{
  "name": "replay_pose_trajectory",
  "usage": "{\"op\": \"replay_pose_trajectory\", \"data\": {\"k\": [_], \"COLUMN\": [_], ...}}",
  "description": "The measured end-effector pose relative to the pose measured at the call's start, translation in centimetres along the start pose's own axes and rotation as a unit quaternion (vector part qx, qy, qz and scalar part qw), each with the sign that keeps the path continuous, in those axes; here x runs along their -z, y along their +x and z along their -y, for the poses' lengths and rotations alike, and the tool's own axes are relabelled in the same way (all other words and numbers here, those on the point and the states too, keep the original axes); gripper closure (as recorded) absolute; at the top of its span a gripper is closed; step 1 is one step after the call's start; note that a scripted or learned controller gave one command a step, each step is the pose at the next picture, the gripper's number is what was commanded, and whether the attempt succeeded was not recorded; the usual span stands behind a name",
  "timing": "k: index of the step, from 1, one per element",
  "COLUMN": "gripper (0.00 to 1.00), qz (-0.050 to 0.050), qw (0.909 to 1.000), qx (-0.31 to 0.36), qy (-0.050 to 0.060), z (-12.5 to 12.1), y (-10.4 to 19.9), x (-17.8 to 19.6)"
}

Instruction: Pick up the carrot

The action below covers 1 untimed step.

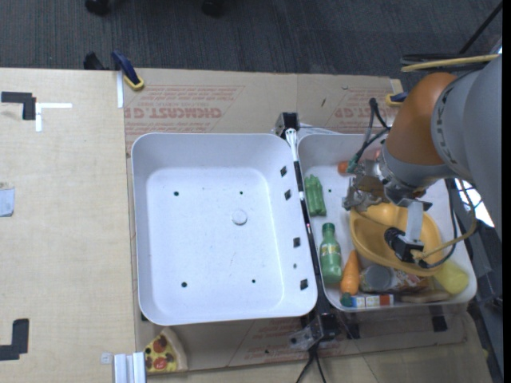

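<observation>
Lying near the right bin's front edge, carrot; jaws' state unclear.

carrot: small, orange, tapered, plastic-looking. Sits in the right-hand bin, toward its 6 o'clock end, near the front wall. Long axis runs roughly 12-to-6, tilted slightly, narrower end pointing to about 1 o'clock. Green bottle is just beside it at 9 o'clock, looks to be touching. Yellow bowl rim is right against it at 2 o'clock and overlaps its upper end. A flat box with a red and white label lies at its 6 o'clock end. Top surface of the carrot is exposed, nothing gripping it.
</observation>
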State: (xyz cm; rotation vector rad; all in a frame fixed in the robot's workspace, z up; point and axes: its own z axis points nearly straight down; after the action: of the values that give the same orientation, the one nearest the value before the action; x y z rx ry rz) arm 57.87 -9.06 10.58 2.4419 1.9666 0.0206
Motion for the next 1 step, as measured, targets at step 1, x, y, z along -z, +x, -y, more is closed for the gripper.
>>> {"op": "replay_pose_trajectory", "data": {"k": [1], "gripper": [1.00], "qz": [0.005], "qw": [0.9948], "qx": [-0.101], "qy": [0.006], "z": [0.54], "y": [9.03], "x": [8.85]}}
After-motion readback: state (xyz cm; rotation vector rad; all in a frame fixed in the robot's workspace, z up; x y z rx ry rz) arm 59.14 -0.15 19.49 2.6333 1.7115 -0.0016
